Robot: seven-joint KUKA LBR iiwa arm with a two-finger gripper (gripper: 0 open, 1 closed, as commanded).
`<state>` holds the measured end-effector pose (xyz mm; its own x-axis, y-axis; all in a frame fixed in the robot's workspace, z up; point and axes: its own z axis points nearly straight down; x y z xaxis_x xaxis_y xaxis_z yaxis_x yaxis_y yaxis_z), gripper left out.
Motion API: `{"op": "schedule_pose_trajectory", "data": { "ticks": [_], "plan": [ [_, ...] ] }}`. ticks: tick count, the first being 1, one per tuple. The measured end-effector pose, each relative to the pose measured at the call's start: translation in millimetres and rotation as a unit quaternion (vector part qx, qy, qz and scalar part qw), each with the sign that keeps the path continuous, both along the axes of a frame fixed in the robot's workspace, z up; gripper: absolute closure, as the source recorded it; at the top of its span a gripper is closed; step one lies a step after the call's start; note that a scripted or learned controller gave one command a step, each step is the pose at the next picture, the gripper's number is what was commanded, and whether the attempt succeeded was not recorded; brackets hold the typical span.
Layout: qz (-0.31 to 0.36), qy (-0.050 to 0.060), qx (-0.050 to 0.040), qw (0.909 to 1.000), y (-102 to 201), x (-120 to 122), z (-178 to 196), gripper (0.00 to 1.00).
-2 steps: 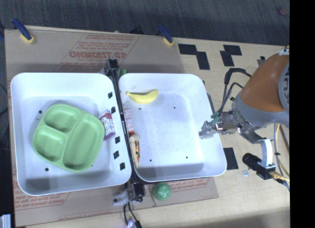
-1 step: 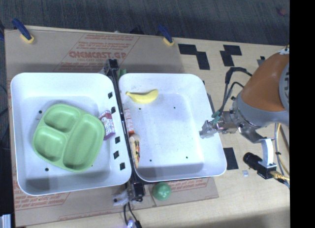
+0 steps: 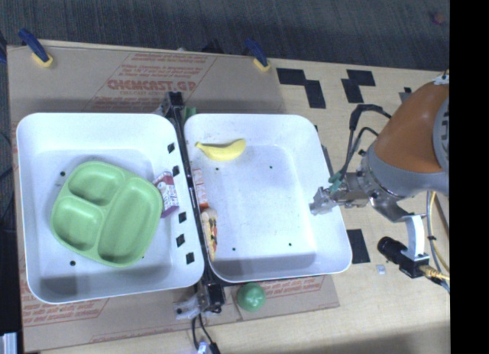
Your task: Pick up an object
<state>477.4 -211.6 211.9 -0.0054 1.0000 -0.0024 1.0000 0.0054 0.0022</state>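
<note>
nothing is lifted yet: the hand (open or closed, hard to tell) sits at the right bin's rim, apparently carrying nothing, the banana untouched.

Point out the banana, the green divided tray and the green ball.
banana [image 3: 222,149], camera view, middle of its curved body.
green divided tray [image 3: 107,212], camera view, ridge between its compartments.
green ball [image 3: 250,297], camera view, centre of its top.

Even, moderately bright overhead light falls on the two white bins, whose floors read pale blue-grey without harsh glare; soft shadows gather inside their near walls; above the bins the dark floor lies dim and grainy; detail is slightly soft throughout, with the arm beside the right bin mildly blurred.
</note>
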Motion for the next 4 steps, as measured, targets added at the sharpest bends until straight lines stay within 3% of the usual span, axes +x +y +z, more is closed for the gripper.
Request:
{"op": "schedule_pose_trajectory", "data": {
  "ticks": [1,2,3,4],
  "plan": [
    [0.000,0.000,-0.0002,1.0000,0,0,0,1.00],
    [0.001,0.004,0.0023,1.0000,1,-2,-104,1.00],
    [0.001,0.003,0.0020,1.0000,1,-1,-120,1.00],
    [0.000,0.001,0.0014,1.0000,4,-1,-87,1.00]
  ]
}}
